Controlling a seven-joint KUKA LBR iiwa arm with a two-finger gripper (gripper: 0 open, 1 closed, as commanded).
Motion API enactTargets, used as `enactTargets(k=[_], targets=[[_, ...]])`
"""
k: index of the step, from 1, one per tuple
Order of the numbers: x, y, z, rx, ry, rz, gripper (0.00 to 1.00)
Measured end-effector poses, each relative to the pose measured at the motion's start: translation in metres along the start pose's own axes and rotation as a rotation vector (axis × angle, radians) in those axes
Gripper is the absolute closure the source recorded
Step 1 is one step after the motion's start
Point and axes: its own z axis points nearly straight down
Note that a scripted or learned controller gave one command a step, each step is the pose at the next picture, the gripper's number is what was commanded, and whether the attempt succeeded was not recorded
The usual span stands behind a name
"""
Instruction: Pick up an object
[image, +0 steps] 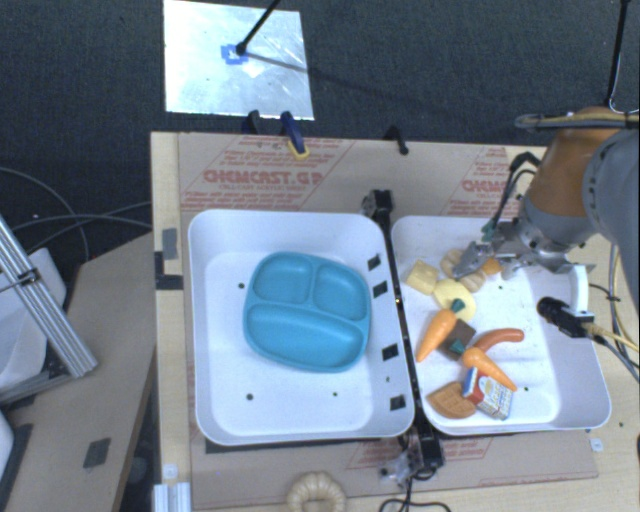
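The right white bin (575, 400) holds several toy foods: a pale yellow wedge (423, 277), a yellow round piece (455, 298), an orange carrot (437, 333), a dark block (461, 339), a curved orange piece (492, 340), a second carrot (487, 368), a brown cookie (451, 402) and a small printed carton (493, 397). My gripper (468, 263) is low in the far part of this bin, just right of the yellow wedge and right above the yellow round piece. A small tan piece (472, 282) lies right under it.
The left white bin (215, 300) holds a blue divided plate (307, 310). A black divider with clips (392, 300) runs between the bins. The arm's grey and orange wrist (575, 190) hangs over the right bin's far right corner.
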Motion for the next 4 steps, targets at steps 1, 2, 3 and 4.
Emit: enactTargets(k=[1, 2, 3, 4], targets=[[0.000, 0.000, 0.021, -0.001, -0.001, 0.000, 0.00], [0.000, 0.002, 0.009, -0.004, -0.001, -0.001, 1.00], [-0.004, 0.006, -0.056, -0.010, -0.002, 0.000, 1.00], [0.001, 0.002, -0.103, -0.009, -0.002, -0.001, 1.00]])
